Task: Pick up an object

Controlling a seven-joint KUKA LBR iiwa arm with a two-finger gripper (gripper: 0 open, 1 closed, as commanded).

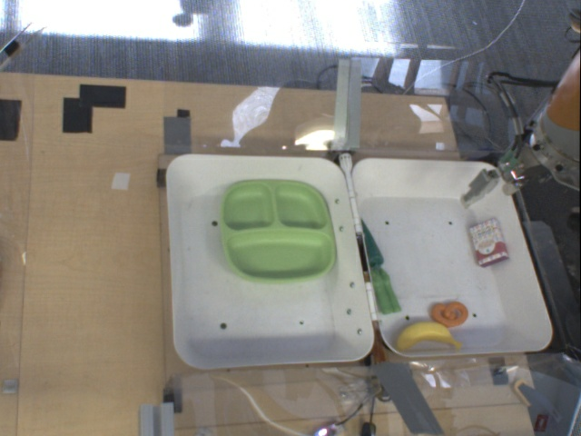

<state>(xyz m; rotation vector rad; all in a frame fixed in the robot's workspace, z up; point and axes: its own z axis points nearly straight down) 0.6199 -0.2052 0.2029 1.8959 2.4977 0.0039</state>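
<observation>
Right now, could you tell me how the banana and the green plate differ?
The banana is yellow, small and curved; the green plate is far larger, rounded-rectangular and divided into three compartments. The banana lies in the right bin near its front edge; the plate sits mid left bin. Both lie flat, untouched.

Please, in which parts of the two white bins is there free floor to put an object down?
Right bin: its middle is bare, between green tool and small box. Crowded at the near edge: banana, orange ring. Left bin: bare strips around green plate.
</observation>
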